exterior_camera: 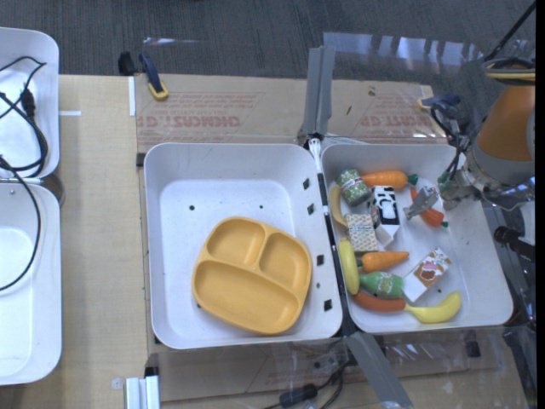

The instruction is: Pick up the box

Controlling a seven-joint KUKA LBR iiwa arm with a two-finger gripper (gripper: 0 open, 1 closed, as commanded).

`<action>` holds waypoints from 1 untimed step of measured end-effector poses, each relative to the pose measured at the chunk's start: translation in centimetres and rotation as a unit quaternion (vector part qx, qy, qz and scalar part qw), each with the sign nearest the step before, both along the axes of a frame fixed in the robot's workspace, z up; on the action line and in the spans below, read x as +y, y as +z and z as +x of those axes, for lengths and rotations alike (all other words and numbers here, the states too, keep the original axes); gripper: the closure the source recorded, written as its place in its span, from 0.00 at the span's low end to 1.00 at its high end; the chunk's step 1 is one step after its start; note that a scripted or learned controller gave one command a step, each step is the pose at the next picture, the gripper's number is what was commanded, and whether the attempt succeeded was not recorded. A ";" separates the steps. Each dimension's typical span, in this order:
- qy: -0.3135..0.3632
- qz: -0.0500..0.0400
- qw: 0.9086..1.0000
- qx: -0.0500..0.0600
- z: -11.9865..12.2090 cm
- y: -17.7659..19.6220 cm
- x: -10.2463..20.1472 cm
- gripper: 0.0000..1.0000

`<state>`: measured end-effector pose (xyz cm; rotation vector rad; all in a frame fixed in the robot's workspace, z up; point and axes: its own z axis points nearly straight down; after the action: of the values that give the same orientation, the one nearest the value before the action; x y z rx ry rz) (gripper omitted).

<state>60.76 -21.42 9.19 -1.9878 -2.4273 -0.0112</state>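
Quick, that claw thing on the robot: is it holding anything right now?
Gripper: low over the right bin, nothing visibly held; open or shut cannot be told.

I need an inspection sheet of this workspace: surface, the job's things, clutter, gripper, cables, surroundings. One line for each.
Surface: bench with cardboard sheet under two white bins, left bin and right bin.
Job's things: small box with a fruit picture lies in the right bin, near a banana; black and white carton further back.
Clutter: yellow divided plate in the left bin; carrots, cans and other toy food in the right bin.
Gripper: gripper is low over the right bin's back part, beside a carrot.
Cables: black cables on the white surface at left.
Surroundings: dark floor behind.
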 end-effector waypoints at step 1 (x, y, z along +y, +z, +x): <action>-0.040 0.002 0.999 0.003 -9.2 0.0 0.0 0.00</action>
<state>51.58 -21.46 9.20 -2.0794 -2.3401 -0.0093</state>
